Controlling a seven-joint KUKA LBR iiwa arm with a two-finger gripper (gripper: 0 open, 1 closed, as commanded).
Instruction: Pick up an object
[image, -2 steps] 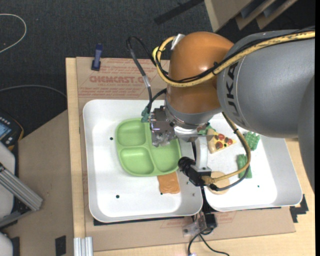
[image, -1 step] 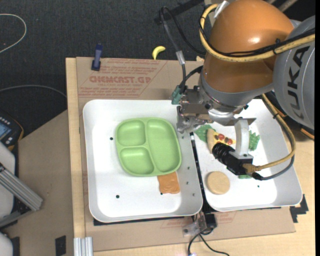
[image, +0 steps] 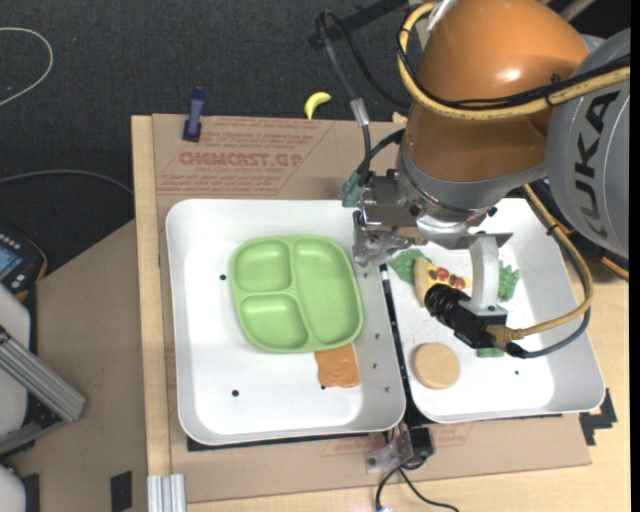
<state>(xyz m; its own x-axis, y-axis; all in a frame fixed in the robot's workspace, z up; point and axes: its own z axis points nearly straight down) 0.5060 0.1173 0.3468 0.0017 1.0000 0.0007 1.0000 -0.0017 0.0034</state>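
Observation:
In the left bin (image: 195, 330) lies a light green divided plate (image: 296, 293), with a flat orange piece (image: 338, 368) just in front of it. The right bin (image: 560, 370) holds a round tan biscuit (image: 437, 366), a green leafy piece (image: 511, 281) and a small green and white item with red and yellow dots (image: 428, 270). My gripper (image: 378, 238) hangs under the orange wrist, over the divider between the two bins and beside the plate's right rim. The wrist hides its fingertips, and nothing can be seen held in it.
The bins rest on a brown cardboard sheet (image: 250, 155). A blue clip (image: 193, 115) and a small yellow object (image: 317, 102) lie at the sheet's far edge. The arm covers the far part of the right bin.

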